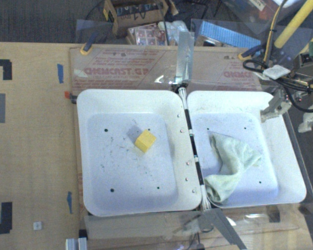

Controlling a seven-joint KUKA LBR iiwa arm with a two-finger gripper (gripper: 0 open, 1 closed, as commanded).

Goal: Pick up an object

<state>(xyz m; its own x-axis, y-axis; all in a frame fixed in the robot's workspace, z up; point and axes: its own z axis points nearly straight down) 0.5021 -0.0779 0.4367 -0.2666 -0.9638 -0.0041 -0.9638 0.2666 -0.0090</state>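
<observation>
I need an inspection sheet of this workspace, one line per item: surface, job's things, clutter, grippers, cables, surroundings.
Surface: wooden bench bearing left bin and right bin, side by side.
Job's things: yellow block in left bin; pale green cloth, crumpled, in right bin.
Clutter: dark specks on left bin floor.
Grippers: gripper at right bin's far right corner, touching neither thing.
Cables: black cables and yellow hose by the arm.
Surroundings: cardboard sheet behind bins; blue tape on bench.

Two white bins [88, 139] are sitting side by side on the bench. One yellow block [145, 141] is lying in the left bin, and one pale green cloth [230, 163] is lying crumpled in the right bin [287, 155].
</observation>
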